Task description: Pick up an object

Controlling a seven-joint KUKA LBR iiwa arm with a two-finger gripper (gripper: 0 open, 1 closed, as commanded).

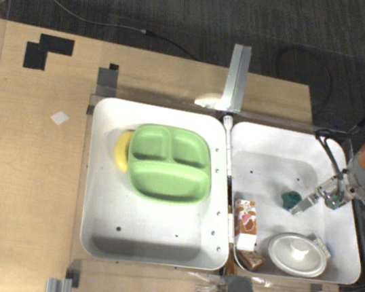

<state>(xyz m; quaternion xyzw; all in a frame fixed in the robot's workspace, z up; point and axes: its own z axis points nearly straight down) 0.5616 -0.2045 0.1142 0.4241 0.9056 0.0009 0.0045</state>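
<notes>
We see two white bins: the left bin (101, 184) carries one green divided tray (168, 162) with one yellow object (121, 151) tucked under its left edge. The right bin (271, 149) carries one white lidded bowl (297, 255), one small printed carton (246, 222), and one small teal object (291, 199). The gripper (312, 200) hangs just beside the teal object; we cannot tell how far it is open, and nothing visibly sits in it. We judge this the approach step; next comes centring over the teal piece and descending.

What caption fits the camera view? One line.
Hand beside a teal object in the right bin; green tray in the left bin.
</notes>
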